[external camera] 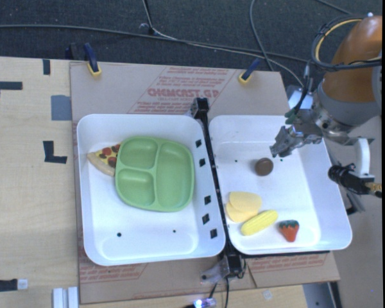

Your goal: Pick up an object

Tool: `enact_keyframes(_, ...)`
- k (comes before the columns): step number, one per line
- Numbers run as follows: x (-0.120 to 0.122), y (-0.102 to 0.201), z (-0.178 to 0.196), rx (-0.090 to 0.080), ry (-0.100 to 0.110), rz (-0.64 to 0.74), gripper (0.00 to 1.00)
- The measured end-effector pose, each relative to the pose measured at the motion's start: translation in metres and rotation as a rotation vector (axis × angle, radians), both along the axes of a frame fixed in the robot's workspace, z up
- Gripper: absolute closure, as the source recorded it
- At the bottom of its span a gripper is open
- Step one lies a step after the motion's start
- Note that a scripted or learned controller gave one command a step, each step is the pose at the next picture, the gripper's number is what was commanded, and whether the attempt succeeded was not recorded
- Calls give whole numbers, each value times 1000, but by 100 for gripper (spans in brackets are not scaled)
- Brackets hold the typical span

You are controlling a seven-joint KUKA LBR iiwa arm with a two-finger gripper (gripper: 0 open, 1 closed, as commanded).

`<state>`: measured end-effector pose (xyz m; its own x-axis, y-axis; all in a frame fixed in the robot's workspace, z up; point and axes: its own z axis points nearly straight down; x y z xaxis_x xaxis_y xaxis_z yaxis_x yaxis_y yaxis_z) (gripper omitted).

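Dark two-finger pincer (283, 147) hangs over right white bin (321, 191), near its upper right part; finger state cannot tell. Small brown round object (264, 167) just below-left of pincer, apart. Pale yellow flat piece (243, 204), yellow corn cob (258, 222), red strawberry (289, 230) further below. Green divided plastic plate (155, 173) and pizza slice (103, 159) far left, in left white bin (141, 242).
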<state>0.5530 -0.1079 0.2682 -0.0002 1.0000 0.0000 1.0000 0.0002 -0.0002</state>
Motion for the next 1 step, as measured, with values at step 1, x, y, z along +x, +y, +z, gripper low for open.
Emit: enact_keyframes(1,7,45,-7,0,2,5,100)
